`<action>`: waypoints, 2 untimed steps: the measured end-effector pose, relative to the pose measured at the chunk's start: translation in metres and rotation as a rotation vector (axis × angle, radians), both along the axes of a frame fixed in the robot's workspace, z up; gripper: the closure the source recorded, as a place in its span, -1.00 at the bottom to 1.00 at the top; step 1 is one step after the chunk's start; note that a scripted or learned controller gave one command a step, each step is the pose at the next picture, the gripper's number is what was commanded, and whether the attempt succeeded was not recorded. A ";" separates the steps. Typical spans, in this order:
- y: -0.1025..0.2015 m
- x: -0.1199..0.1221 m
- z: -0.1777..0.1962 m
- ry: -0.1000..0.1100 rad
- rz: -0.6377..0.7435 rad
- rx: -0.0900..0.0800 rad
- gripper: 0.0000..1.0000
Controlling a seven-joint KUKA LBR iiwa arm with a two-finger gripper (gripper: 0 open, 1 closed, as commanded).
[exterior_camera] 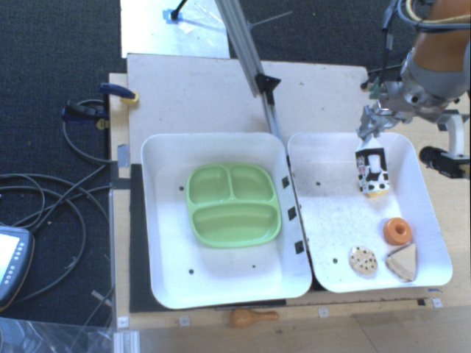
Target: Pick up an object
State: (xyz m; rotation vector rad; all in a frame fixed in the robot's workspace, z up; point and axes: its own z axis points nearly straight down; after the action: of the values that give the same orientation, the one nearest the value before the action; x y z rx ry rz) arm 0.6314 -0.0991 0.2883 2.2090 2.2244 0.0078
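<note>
Camera view puts the grey two-finger gripper [370, 127] directly above the small white-and-black cow-patterned carton [372, 173], which stands in the right white bin [324, 153] near its far wall. Whether the gripper is released or clenched cannot be told from this angle, and nothing is visibly held; the carton rests on the bin floor. To do the pick well, I judge the arm should descend straight over the carton's top and close squarely across its narrow sides, keeping clear of the far wall. Nearer than the carton lie an orange ring-shaped doughnut toy [397, 231], a speckled round cookie toy [362, 260] and a tan wedge-shaped sandwich toy [403, 262].
</note>
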 end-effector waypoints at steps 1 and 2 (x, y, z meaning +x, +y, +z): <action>0.062 0.002 -0.014 0.007 0.004 0.003 1.00; 0.110 0.010 -0.024 0.007 0.003 0.003 1.00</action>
State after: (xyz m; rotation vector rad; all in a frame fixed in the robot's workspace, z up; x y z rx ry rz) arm 0.6409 0.0105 0.2643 2.2104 2.2327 0.0035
